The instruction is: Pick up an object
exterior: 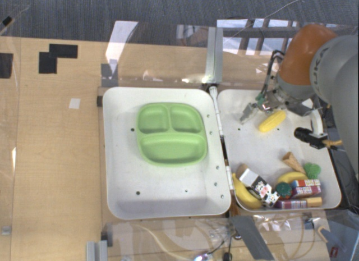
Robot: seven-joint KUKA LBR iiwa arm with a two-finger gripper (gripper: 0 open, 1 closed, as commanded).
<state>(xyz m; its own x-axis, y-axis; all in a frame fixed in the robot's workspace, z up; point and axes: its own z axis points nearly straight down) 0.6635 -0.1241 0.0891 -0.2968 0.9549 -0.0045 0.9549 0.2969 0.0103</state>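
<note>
My gripper hangs over the far part of the right bin, its fingers spread open with nothing between them. One grey finger points down and to the left. A yellow corn cob lies on the bin floor just right of and in front of the fingertips, close to them but not gripped. The orange band and grey wrist rise behind the gripper and hide the bin's far right corner.
The right bin's near end holds a heap: a banana, a patterned cube, an ice-cream cone, a green toy and red boxes. The left bin holds a green divided plate.
</note>
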